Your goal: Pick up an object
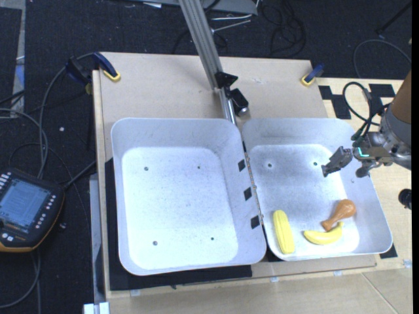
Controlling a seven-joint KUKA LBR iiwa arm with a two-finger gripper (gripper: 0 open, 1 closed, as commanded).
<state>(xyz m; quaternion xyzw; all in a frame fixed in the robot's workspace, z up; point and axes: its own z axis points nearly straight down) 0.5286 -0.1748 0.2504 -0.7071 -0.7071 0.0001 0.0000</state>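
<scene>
Three toy foods lie in the right bin [288, 159] near its front edge. A yellow corn cob [283, 231] lies at the front left of that bin. A yellow banana [323, 237] lies to its right, touching an orange-brown drumstick [339, 214] just behind it. My gripper [348, 163] hangs over the right side of the right bin, behind the drumstick and apart from it. Its two dark fingers [334, 161] are spread open with nothing between them.
The left bin [173, 195] lies beside the right one, with black clips along the shared edge. A metal pole [203, 38] rises from the bench behind the bins. Yellow clamps [110, 74] sit at the bench's back corners. A pendant [23, 205] lies on the floor at left.
</scene>
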